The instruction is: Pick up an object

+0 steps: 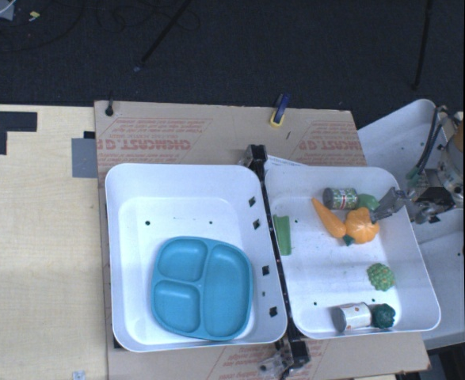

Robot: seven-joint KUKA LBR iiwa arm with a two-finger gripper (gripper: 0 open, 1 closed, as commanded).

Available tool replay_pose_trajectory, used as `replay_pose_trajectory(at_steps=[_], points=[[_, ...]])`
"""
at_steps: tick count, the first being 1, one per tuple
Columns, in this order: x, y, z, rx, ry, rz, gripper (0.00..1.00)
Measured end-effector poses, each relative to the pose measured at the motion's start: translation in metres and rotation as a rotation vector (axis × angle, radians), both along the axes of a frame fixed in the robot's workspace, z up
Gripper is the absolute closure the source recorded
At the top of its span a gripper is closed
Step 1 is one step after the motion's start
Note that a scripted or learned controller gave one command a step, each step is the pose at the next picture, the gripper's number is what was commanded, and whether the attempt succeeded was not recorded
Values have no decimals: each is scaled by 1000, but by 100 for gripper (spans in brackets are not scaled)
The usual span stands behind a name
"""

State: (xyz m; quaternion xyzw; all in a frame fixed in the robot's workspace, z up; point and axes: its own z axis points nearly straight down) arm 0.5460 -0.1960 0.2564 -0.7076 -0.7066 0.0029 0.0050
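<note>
White bins: two shallow bins sit side by side on the tabletop, over a cardboard sheet; the left bin and right bin touch along a black clipped seam, likely so things can be moved from one to the other.
Left bin: holds a blue divided plate, flat, toward the near side.
Right bin: holds all the loose objects, so any pick has to come from here.
Far cluster: an orange fruit, a carrot and a small can lying on its side, all touching or nearly so; the crowding could make a clean grasp hard.
Near corner: a second can on its side, just beside a dark green piece.
Alone: a pale green knobbly piece near the right wall, and a green strip against the seam wall.
Gripper: the gripper reaches in over the right wall, low at the far cluster, its tip just beside the orange fruit.
Fingers: I cannot tell whether they are apart or together; they are dark and small against the bin.
Step, as I judge it: closing in on the orange fruit, the likely target; nothing looks lifted yet.
</note>
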Motion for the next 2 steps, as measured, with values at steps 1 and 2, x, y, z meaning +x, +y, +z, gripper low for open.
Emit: replay_pose_trajectory(at_steps=[1, 2], points=[[2, 0, 5, -3, -10, 1, 0], [-7, 6, -53, 0, -3, 2, 0]])
